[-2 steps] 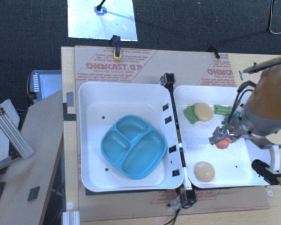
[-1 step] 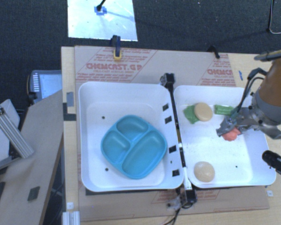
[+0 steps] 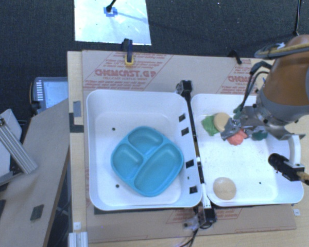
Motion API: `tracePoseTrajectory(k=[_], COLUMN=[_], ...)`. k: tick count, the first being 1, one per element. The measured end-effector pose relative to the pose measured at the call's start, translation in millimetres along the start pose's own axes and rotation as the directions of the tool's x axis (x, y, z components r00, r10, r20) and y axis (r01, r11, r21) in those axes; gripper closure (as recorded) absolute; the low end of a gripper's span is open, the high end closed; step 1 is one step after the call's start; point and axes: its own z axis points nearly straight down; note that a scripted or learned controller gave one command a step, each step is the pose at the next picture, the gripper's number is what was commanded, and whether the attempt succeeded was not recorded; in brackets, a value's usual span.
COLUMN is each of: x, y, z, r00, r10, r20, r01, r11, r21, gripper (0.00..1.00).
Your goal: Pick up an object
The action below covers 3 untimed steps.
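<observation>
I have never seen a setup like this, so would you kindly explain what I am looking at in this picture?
One camera fixed above a bench looks down at a slant. The grey and orange shape on the right is a robot arm; its claw is low in the right white bin, over a cluster of small items: a green piece, a tan piece and a red piece. A round tan item lies apart, nearer the camera. The left white bin holds a blue divided plate.
</observation>
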Motion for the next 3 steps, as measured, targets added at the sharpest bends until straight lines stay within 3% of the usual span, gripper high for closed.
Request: tracePoseTrajectory(k=[3], x=[137], y=[100], z=[31], r00=[1.0], r10=[0.0], r20=[-0.001], r01=[0.0], r11=[1.0], r21=[0.002], gripper=[1.0])
